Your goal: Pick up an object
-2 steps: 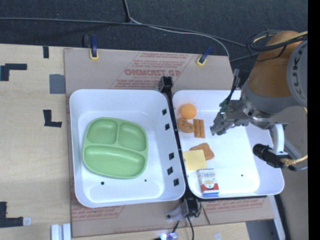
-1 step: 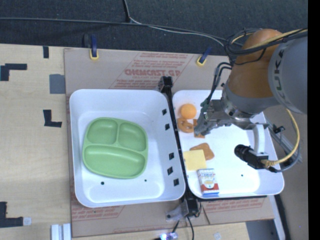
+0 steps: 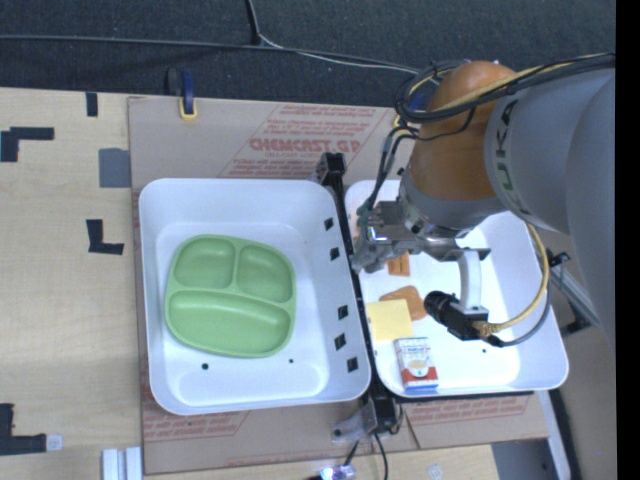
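**Arm drops into crowded bin, its grip hidden**

The claw [image 3: 385, 253] reaches down at the right bin's [image 3: 535, 368] left wall, above an orange piece [image 3: 399, 265]; whether it is wide, narrow or holding cannot be told. Just below it lie a tan slice [image 3: 404, 297] and a yellow block [image 3: 389, 320], then a small carton [image 3: 416, 361]. Pieces this tightly packed could be nudged aside, or the wall struck. The green plate [image 3: 231, 295] sits well left.

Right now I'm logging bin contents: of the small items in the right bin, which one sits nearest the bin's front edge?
The small carton, white with a red band. It lies nearest the bottom of the view, below the yellow block and the orange piece.
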Available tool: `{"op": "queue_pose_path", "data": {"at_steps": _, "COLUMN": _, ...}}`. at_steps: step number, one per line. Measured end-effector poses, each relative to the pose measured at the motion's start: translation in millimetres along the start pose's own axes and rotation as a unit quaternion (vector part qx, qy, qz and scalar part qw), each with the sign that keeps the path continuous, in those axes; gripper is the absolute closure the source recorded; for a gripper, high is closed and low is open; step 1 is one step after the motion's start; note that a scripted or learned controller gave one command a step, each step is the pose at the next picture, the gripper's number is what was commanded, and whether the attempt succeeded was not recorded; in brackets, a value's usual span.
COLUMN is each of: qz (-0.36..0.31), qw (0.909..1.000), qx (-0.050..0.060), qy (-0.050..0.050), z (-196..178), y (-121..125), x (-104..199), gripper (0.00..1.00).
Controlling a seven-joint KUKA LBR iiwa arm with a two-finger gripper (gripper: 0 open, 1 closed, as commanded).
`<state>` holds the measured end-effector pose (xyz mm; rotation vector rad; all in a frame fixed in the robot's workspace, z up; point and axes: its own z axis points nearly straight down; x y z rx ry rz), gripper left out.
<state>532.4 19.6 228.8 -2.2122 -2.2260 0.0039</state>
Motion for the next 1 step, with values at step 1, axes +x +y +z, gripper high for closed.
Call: {"op": "queue_pose_path", "data": {"at_steps": 1, "qz": -0.001, "qw": 1.0000, "qx": -0.001, "qy": 0.000, "z": -6.8, "y": 2.8, "x": 57.0, "gripper": 1.00}}
